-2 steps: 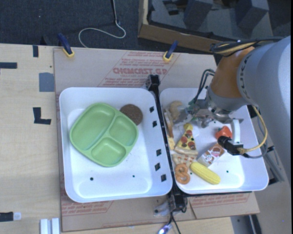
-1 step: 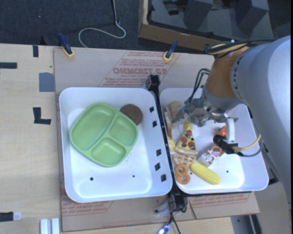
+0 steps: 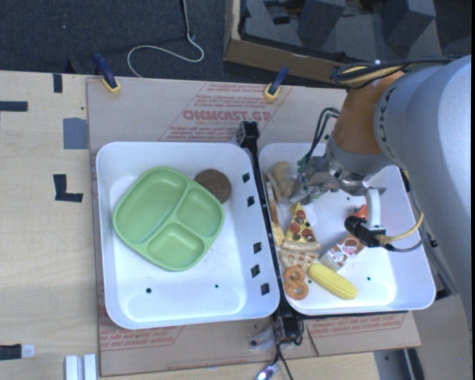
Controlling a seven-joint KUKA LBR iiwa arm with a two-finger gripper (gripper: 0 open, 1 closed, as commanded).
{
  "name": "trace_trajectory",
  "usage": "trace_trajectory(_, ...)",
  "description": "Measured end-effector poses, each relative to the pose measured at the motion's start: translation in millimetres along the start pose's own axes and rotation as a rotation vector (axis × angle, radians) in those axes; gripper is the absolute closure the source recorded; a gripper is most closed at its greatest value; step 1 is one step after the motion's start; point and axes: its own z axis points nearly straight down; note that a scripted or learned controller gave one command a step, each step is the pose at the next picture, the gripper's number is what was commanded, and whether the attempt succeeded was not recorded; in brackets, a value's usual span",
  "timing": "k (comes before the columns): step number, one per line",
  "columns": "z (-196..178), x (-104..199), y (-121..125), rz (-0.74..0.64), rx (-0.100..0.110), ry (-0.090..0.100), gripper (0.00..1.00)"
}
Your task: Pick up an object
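I saw the gripper low in the right bin, near its upper left part, with the grey arm and its orange band reaching in from the right. Whether the gripper was open, closed or gripping anything, I could not tell; the wrist hid too much.

Task things, toy food, lay mostly along the right bin's left side. The pale beige piece was just left of the gripper, very close, contact unclear. The pizza slice lay just below the gripper, apart from it. Below that sat a yellow waffle-like piece, then the pretzel near the bin's lower left corner. The corn cob lay just right of the pretzel, tilted. A small white and red carton sat above the corn, close to it. An orange-red item showed farther right, partly behind a black cable fitting; I couldn't tell what it was.

The left bin held a green divided tray, three compartments, tilted diagonally, nothing in the compartments. A brown round patty lay touching the tray's upper right edge, on the bin floor.

Both bins sat side by side on a cardboard sheet, clamped at its top edge by two blue clamps.
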Motion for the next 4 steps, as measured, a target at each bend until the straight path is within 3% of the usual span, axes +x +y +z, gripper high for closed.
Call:
trace_trajectory(1,0,-4,0,0.003,-0.001,-0.007,0.00)
trace_trajectory(2,13,-5,28,-0.003,0.005,0.003,0.00)
trace_trajectory(3,3,-3,28,-0.004,0.006,0.005,1.00)
trace_trajectory(4,-92,42,-12,-0.006,-0.001,0.008,1.00)
